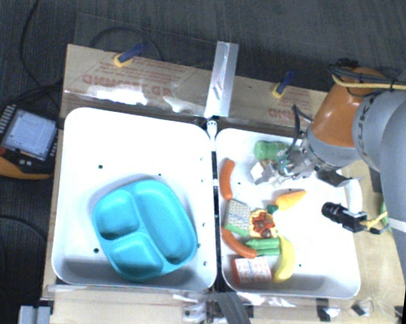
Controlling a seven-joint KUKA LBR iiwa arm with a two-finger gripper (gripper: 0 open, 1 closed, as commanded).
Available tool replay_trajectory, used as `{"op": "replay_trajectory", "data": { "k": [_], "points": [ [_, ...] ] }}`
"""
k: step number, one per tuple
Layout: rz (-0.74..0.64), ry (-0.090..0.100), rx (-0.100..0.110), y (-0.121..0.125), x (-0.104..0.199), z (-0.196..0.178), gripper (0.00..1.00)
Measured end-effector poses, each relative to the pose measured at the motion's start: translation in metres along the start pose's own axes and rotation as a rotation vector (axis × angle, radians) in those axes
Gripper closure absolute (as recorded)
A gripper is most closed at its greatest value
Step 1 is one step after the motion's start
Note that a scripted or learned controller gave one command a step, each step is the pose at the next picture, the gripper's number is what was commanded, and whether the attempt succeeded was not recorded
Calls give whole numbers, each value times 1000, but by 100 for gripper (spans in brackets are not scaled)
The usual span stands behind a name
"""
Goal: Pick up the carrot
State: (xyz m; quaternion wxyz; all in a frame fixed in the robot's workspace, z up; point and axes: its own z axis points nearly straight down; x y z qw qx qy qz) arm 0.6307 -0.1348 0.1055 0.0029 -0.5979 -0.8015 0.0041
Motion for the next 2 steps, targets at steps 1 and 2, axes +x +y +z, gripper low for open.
{"op": "replay_trajectory", "data": {
  "k": [1,2],
  "points": [
    [0,-5,-8,2,-1,-1,0],
    [25,-6,-17,-74,-27,16,0]
  ]
}}
